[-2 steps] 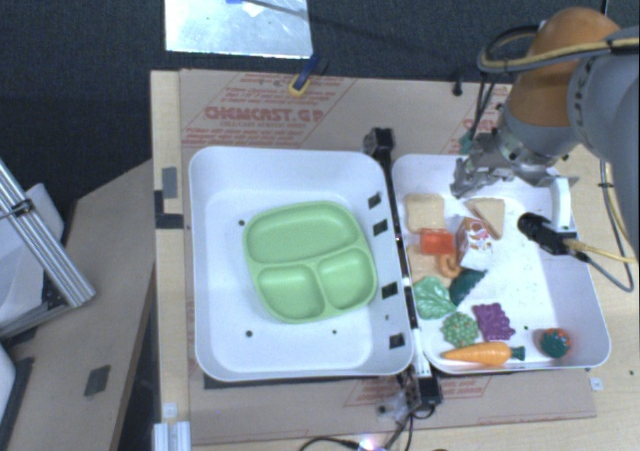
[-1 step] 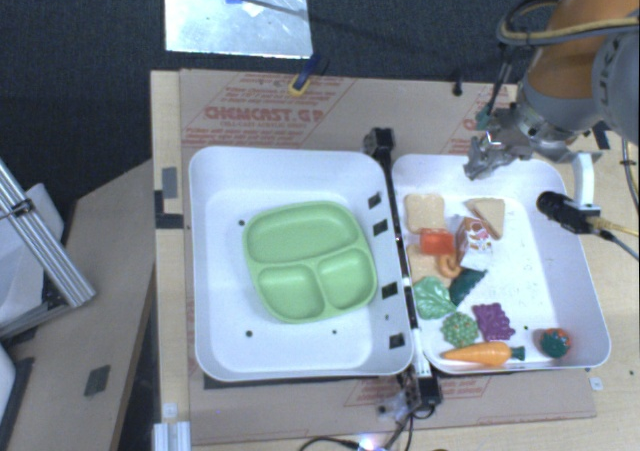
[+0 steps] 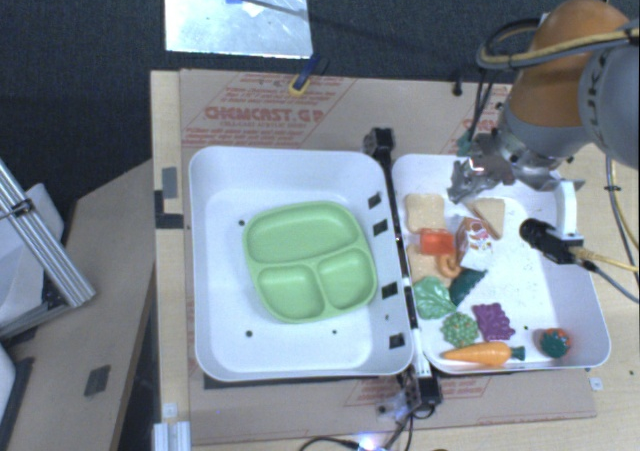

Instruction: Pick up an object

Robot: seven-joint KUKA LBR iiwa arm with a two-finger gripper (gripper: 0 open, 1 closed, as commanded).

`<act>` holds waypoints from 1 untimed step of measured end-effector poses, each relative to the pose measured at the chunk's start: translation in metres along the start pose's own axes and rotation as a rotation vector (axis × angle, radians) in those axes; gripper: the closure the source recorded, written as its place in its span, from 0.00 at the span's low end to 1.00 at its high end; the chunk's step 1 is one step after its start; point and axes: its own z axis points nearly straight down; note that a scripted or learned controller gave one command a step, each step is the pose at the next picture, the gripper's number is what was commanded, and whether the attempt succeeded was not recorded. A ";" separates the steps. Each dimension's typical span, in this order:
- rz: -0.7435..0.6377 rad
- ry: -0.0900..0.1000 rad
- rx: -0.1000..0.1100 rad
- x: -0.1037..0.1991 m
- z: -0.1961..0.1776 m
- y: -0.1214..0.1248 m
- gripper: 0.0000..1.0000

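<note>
Toys are lying in the right bin (image 3: 590, 324) at lower right: carrot (image 3: 482, 353), grapes (image 3: 492, 320), bread slice (image 3: 425, 210). Farther up, the end effector (image 3: 468, 182) is hovering above the bread; its opening I cannot tell.

- The arm (image 3: 560, 59) is reaching in from the right, its gripper (image 3: 468, 179) hanging over the far end of the right bin (image 3: 580, 289).
- Toast (image 3: 424, 211) is lying just left of and below the gripper; a second slice (image 3: 490, 213) is sitting just right of it.
- A red block (image 3: 436, 242) is resting below the toast.
- Green leaves (image 3: 433, 297), broccoli (image 3: 459, 327) and purple grapes (image 3: 492, 320) are crowding the bin's near half.
- A carrot (image 3: 477, 353) is lying along the bin's near wall.
- A green tray (image 3: 306, 261) with three compartments is sitting in the left bin (image 3: 215, 239).
</note>
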 end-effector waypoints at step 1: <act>0.000 0.000 0.001 0.039 0.001 -0.042 1.00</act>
